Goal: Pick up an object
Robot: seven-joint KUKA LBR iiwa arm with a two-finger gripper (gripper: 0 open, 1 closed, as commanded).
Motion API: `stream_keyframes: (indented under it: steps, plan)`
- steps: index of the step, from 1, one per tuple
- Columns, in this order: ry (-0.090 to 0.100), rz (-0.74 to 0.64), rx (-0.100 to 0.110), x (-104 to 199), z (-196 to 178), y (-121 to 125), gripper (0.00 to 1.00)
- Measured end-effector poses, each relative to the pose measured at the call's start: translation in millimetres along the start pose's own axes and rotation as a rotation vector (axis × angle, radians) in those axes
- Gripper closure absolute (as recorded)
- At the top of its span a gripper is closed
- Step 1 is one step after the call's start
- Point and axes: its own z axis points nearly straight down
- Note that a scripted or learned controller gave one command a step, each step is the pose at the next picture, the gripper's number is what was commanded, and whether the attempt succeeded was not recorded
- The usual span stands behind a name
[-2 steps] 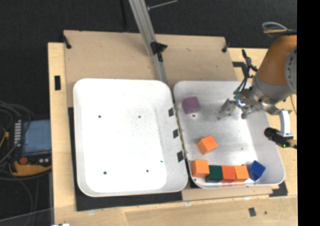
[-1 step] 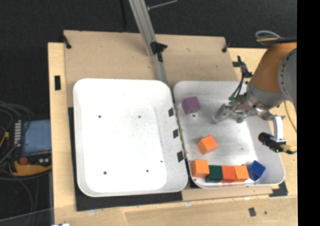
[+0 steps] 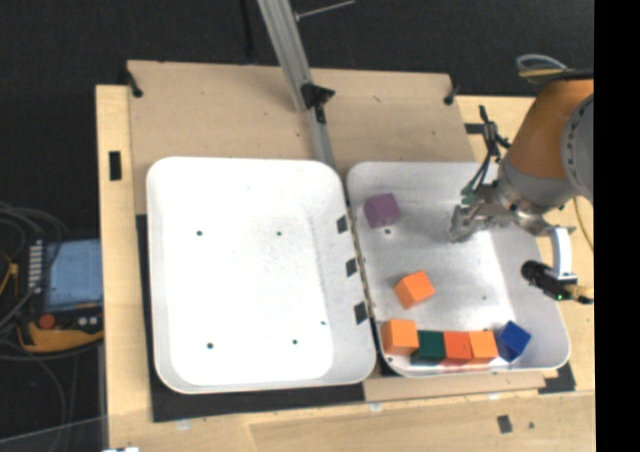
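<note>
Camera view: the gripper (image 3: pixel 462 223) hangs over the right bin (image 3: pixel 440 180), near its upper right part; whether it is spread or pressed together cannot be told. A purple block (image 3: pixel 381 209) lies near the bin's upper left corner, well apart from the gripper. An orange block (image 3: pixel 414 288) sits mid-bin. Along the lower wall stand an orange cube (image 3: pixel 401 335), a green cube (image 3: pixel 431 345), two more orange cubes (image 3: pixel 470 345) and a blue cube (image 3: pixel 513 339). The left bin (image 3: pixel 245 270) lies alongside.

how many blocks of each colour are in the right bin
purple block: 1
orange blocks: 4
green block: 1
blue block: 1
total: 7, all in the right bin
</note>
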Motion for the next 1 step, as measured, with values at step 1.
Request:
stream_keyframes:
  steps: [1]
  plan:
    - [0.001, -0.009, -0.002, 3.5, -63.4, 5.2, 1.00]
